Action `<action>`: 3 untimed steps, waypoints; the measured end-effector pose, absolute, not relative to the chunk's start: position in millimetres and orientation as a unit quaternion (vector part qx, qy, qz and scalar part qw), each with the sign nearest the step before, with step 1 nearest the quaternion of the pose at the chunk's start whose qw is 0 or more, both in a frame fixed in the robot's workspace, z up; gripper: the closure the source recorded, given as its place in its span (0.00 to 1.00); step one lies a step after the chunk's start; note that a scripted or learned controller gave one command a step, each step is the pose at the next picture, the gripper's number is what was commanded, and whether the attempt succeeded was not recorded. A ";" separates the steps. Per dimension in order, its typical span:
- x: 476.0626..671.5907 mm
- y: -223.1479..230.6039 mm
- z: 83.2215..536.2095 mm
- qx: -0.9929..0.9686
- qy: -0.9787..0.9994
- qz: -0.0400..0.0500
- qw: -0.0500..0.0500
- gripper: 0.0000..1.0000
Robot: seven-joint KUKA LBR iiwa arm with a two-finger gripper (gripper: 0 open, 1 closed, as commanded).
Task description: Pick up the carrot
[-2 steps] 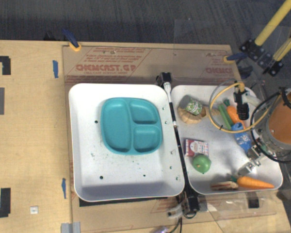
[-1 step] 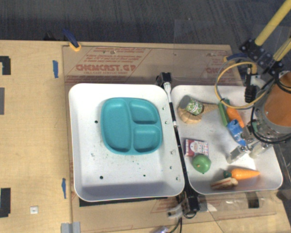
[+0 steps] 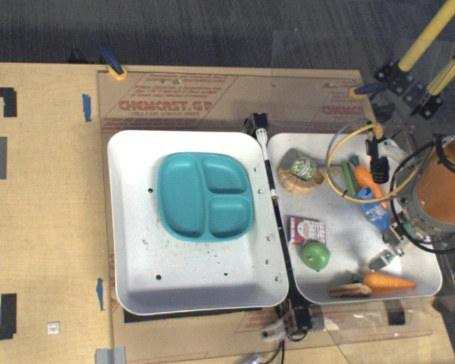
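The slim orange carrot [image 3: 389, 282] lies near the front wall of the right shallow white bin [image 3: 432, 290]. The metal two-finger gripper [image 3: 384, 258] hovers just above it — whether parted or closed, I cannot tell.

The carrot [image 3: 389, 282] is orange and tapered. It lies flat on its side on the floor of the right bin [image 3: 341, 233], near that bin's front right corner. Its length runs along the bin's front wall, with the pointed tip towards the right wall and the thick end towards the bin's middle.
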State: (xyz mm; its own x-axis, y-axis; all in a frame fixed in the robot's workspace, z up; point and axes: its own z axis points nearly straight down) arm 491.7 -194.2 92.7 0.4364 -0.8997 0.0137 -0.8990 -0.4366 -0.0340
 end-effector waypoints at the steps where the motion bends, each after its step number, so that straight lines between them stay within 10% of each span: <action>1: 554.6 -205.0 88.9 -0.757 0.653 0.003 0.008 0.00; 2: 540.4 -205.0 89.9 -0.781 0.625 -0.001 0.012 0.00; 3: 604.5 -202.5 88.2 -0.770 0.638 0.000 0.008 0.00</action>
